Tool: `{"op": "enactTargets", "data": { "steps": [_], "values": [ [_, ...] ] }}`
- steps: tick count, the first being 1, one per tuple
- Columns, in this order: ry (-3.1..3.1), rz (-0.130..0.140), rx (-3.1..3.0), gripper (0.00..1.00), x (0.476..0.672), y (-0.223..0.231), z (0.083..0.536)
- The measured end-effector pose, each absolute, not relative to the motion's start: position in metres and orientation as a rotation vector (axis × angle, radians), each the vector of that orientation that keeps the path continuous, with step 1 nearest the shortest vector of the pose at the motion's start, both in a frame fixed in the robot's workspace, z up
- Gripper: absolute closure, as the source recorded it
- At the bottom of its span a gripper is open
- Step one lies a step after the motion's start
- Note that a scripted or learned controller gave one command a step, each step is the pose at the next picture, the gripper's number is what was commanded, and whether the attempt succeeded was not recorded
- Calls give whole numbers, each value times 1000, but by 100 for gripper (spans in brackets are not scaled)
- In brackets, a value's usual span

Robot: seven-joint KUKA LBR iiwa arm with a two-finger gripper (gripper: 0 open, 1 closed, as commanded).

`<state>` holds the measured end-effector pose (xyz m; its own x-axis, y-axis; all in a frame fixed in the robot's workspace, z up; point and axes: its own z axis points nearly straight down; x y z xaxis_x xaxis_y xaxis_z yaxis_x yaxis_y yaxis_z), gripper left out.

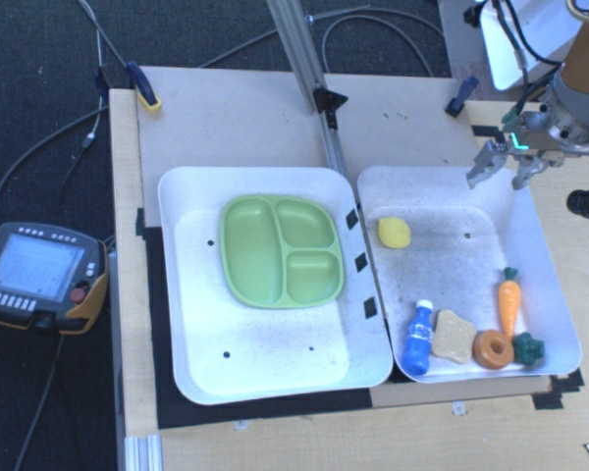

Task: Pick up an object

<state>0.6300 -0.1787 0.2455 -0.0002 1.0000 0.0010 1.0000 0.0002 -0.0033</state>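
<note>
Gripper: the gripper hangs over the far right corner of the right bin, at the end of the grey arm that comes in from the right edge. Its two fingers point down and stand spread apart, with nothing between them.
Lemon: a small, rounded yellow lemon lies alone in the far left part of the right bin, near the wall that meets the other bin, well apart from the gripper.
Bottle: a blue bottle with a white cap lies along the near left of the right bin, cap pointing away from the near rim.
Bread: a tan, square slice of toy bread sits just beside the bottle, touching or nearly touching it.
Donut: a brown ring-shaped donut rests next to the bread, close to the near rim.
Carrot: an orange carrot with a green top lies lengthwise near the right wall, its green end pointing away from the near rim.
Green piece: a small dark green lump sits just right of the donut; what it is I cannot tell.
Left bin: the left bin holds a pale green divided plate with three compartments, set toward its far half.
Bench: the bench carries both bins side by side; a blue and yellow clamp grips its far left corner.
Floor: a grey handheld control pad lies on the dark floor left of the bench.
</note>
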Motion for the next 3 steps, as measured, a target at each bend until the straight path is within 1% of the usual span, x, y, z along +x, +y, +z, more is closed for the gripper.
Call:
{"op": "enactTargets", "data": {
  "steps": [1,2,3],
  "values": [
    [-2222,0,-2220,0,631,-179,247],
    [-2222,2,-2218,0,641,-178,199],
    [-2218,5,-2216,0,635,-174,137]
  ]
}}
